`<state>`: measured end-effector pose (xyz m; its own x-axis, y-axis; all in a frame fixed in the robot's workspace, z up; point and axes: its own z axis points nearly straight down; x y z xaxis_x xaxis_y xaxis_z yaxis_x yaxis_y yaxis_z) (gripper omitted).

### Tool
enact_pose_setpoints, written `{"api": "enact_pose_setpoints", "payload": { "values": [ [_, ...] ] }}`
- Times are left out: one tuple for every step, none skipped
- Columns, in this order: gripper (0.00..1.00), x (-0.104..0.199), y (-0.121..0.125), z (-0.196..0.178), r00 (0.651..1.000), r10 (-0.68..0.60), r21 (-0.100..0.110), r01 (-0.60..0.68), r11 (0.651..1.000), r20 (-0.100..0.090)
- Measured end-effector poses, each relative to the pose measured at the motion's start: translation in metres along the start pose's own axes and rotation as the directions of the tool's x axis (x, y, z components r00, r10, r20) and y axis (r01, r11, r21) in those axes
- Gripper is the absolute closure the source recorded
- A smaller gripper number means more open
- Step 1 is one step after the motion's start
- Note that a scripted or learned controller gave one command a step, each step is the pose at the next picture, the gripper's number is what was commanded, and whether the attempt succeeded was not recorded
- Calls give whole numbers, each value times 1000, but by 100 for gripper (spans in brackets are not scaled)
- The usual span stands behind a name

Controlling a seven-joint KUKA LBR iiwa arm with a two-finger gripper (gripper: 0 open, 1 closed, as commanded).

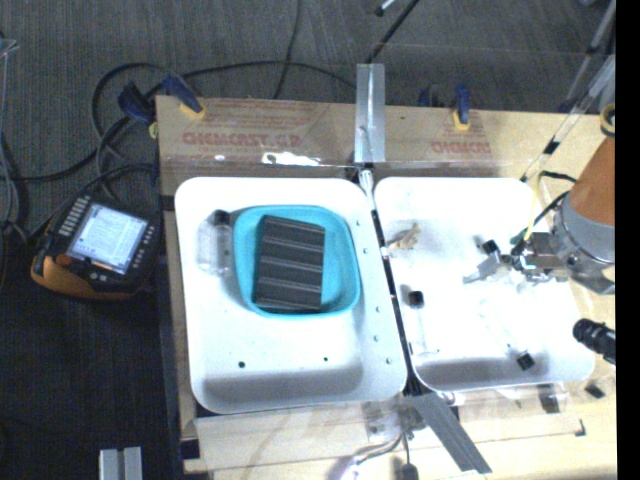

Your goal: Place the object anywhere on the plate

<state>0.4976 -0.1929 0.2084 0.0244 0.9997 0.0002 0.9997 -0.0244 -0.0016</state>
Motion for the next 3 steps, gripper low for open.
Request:
{"api": "enact_pose_setpoints", "payload": {
  "values": [
    [0,109,-17,26,994,114,3,-114,994,0],
    [0,54,-16,-15,999,46,1,-46,999,2],
    [0,-7,8,-111,999,53,-2,-53,999,5]
  ]
}}
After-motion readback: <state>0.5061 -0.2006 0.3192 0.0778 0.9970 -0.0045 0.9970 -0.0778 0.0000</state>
